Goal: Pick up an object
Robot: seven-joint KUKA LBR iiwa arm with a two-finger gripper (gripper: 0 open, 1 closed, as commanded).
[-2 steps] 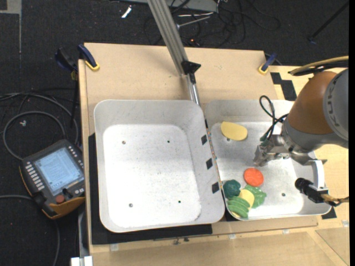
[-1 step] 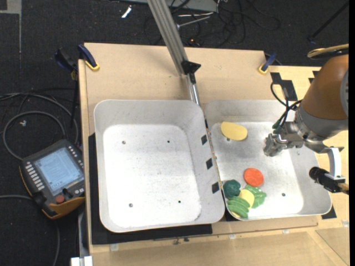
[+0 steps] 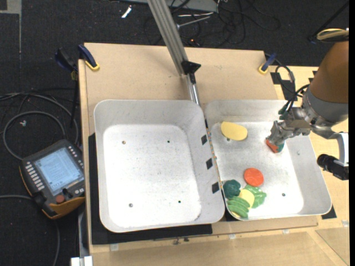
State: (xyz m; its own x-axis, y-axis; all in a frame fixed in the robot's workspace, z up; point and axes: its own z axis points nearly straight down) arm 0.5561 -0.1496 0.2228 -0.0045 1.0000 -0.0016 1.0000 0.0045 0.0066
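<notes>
A grey KUKA arm [image 3: 331, 87] with an orange band reaches in from the right edge of the frame, its gripper [image 3: 275, 142] lowered over the right-hand white bin [image 3: 310, 204]. A small orange-red object [image 3: 273, 145] shows at the gripper's tip, near the bin's upper right area; from this angle it cannot be told whether the tool is open, closed or gripping that object.

The other loose items lie in the same bin. A yellow, lemon-like piece [image 3: 234, 131] rests in the bin's upper left part, well apart from the gripper. Lower down, a round orange-red disc [image 3: 254, 177] sits near the middle. Just below it, at the bin's lower left, a cluster of toy-like pieces is packed together: a dark green lump [image 3: 232, 189], a bright green ridged piece [image 3: 239, 206] and a yellow-green piece [image 3: 254, 195], touching one another.

The left-hand white bin [image 3: 111, 115] occupies the centre of the frame, its floor speckled with dark marks. Both bins sit side by side on a tan wooden bench [image 3: 138, 71], with yellow-tipped clamps [image 3: 89, 60] at its upper corners. A slanted metal pole [image 3: 169, 29] runs from the top of the frame down to the gap between the bins. On the dark carpet at lower left lies a handheld control pendant [image 3: 52, 173] with a lit screen, trailing black cables.
</notes>
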